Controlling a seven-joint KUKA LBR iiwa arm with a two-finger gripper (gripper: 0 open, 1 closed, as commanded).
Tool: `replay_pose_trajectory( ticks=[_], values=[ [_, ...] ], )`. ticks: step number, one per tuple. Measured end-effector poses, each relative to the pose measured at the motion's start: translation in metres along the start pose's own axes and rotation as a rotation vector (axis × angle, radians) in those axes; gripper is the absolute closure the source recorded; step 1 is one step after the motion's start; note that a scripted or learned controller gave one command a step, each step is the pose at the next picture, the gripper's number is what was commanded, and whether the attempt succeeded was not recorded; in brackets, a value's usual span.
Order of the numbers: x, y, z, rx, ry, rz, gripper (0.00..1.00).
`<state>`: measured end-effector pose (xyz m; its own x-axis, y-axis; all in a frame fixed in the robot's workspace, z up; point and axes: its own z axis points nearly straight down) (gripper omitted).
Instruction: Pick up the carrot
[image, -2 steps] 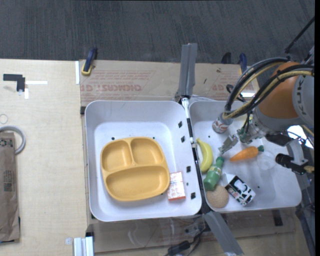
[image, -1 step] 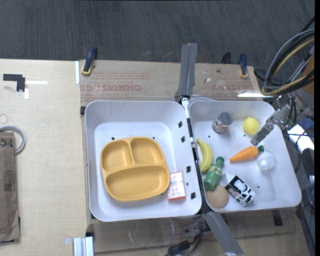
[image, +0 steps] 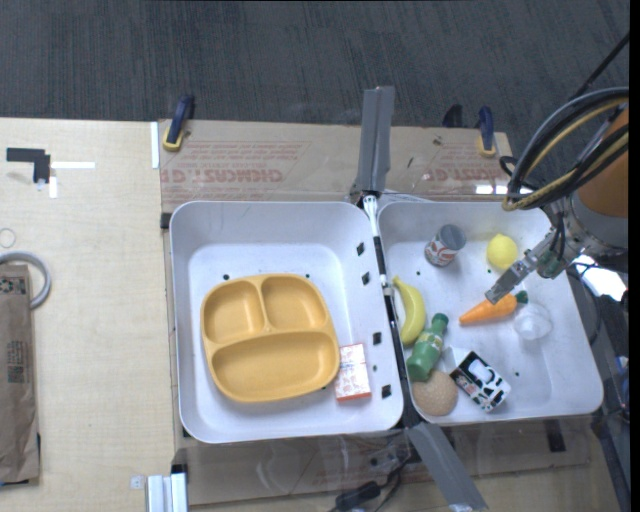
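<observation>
Here we note the grey two-finger gripper (image: 503, 291) low at the tapered orange plastic carrot's (image: 489, 309) right end, presumably to grasp it; its opening we cannot tell.

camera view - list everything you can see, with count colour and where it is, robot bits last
bins: 2, white, side by side on the bench
plate: 1, yellow, three compartments, left bin
small box: 1, red and white, left bin, at the plate's right edge
carrot: 1, orange, right bin middle, just below the gripper
lemon: 1, yellow, right bin, upper part
can: 1, silver, right bin, left of the lemon
banana: 1, yellow, right bin, left side
bottle: 1, green, beside the banana
round item: 1, tan, right bin, lower edge
toy car: 1, black and white, right of the round item
clamps: 2, blue and yellow, on the cardboard behind the bins
gripper: 1, grey, above the carrot's right end
</observation>
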<state>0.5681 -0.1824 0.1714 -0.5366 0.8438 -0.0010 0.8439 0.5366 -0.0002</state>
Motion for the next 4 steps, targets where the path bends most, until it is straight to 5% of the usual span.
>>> replay_pose_trajectory(
  ticks=[1,2,3,4],
  values=[
    [0.007,0.015,0.079,-0.001,-0.001,0.095,0.0],
    [0.012,0.008,0.079,-0.001,0.0,0.102,0.0],
    [0.012,0.016,-0.018,-0.001,-0.002,-0.118,0.0],
    [-0.008,0.042,-0.098,-0.001,-0.002,0.021,0.0]
  ],
)
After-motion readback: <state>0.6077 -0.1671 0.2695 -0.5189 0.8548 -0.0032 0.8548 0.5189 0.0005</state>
